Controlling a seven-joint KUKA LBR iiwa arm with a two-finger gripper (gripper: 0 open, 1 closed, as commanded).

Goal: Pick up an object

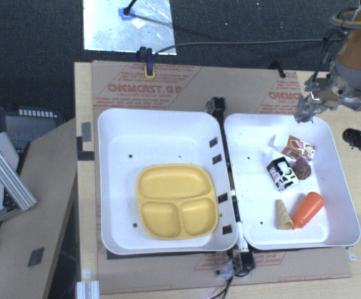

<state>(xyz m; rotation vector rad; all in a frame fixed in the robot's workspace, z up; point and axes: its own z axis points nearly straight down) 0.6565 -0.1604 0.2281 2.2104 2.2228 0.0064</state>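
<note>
Nothing's picked yet, basically zero progress. The small pile of objects, a black-and-white carton [282,173], an orange bottle [307,208] and a cone [283,215], sits in the right bin [249,185], below and a bit left of the gripper [306,111]. The gripper hovers over the bin's top rim; can't tell its state. The whole grab is left.

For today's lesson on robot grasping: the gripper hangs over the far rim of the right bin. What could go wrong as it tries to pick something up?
1. The toys crowd together: the black-and-white block touches the brown disc, so fingers may nudge both.
2. The orange bottle lies beside the cone, so a grasp might catch neither cleanly.
3. The gripper hangs near the bin's rim and may clip it descending.
</note>
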